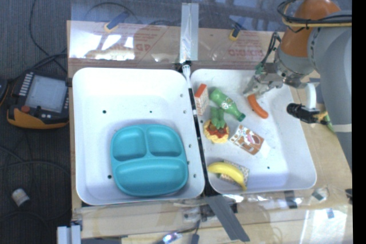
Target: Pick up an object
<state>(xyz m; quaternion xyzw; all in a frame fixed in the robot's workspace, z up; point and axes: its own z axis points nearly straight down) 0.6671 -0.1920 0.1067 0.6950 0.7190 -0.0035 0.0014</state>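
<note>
Pincer (255, 87) hangs low over the back part of the right bin (297, 151), at the end of a grey arm with an orange band (306, 23) that reaches in from the right edge of the bench (337, 180). Whether it is released or clenched cannot be told from this slanted overhead view; nothing shows held in it. Its tip sits just above and beside a small orange carrot-like piece (258, 107), which lies on the bin floor near the back right, and that looks like the most likely target for the pick. The arm's low position over that spot suggests a descent toward a grasp, though this is only a judgement. Other things crowd the same bin: a green bottle (226, 104) lies tilted just to the left of the carrot, a small red-and-white carton (201, 99) stands against the dividing wall, a red and yellow toy with green top (217, 127) lies in the middle, a flat printed packet (247, 140) rests beside it, and a banana (227, 172) lies near the front edge. The green bottle is the nearest obstacle to the pincer's side. The left bin (97, 100) holds a teal divided tray (150, 158) toward the front, well apart from the arm.
</note>
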